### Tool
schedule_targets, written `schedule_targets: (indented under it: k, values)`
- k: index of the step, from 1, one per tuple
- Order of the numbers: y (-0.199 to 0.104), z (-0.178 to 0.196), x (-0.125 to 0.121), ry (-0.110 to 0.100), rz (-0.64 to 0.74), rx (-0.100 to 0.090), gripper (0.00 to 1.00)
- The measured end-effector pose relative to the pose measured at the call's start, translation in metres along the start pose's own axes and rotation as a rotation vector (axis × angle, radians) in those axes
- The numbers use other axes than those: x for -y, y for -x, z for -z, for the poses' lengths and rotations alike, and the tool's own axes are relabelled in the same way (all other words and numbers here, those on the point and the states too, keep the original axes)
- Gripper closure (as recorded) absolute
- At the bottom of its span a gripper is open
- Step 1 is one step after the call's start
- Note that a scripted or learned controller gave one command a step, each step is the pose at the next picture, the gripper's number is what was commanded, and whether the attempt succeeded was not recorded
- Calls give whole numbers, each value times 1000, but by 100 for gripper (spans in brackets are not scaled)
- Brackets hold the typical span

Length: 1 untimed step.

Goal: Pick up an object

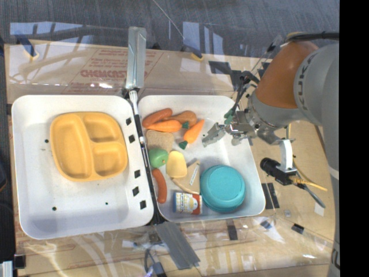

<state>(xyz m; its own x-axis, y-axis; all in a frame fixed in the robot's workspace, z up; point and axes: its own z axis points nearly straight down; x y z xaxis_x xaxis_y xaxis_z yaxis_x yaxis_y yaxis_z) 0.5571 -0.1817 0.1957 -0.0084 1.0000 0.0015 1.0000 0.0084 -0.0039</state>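
The right bin [253,172] holds several toy foods. Two orange carrots [194,131] [166,126] lie at its far side beside a reddish sausage [157,116]. A green fruit [158,156] and a yellow fruit [176,164] sit at the bin's middle left. A teal bowl [222,187] and a small can [187,202] rest at the near side. My gripper [225,136] hangs over the bin's far right part, just right of the upright carrot. It is open and nothing shows between its fingers.
A yellow divided plate [88,144] lies in the left bin [34,212]. A red sausage [159,184] lies by the divider wall [140,154] between the bins. The grey arm [300,85] crosses the right bin's far right corner. Cables and tape marks lie on the bench to the right.
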Motion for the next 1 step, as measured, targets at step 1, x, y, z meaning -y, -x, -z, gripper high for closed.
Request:
schedule_targets:
  k: [1]
  values:
    - [-3, -97, 49, 24, 177, 6, 0]
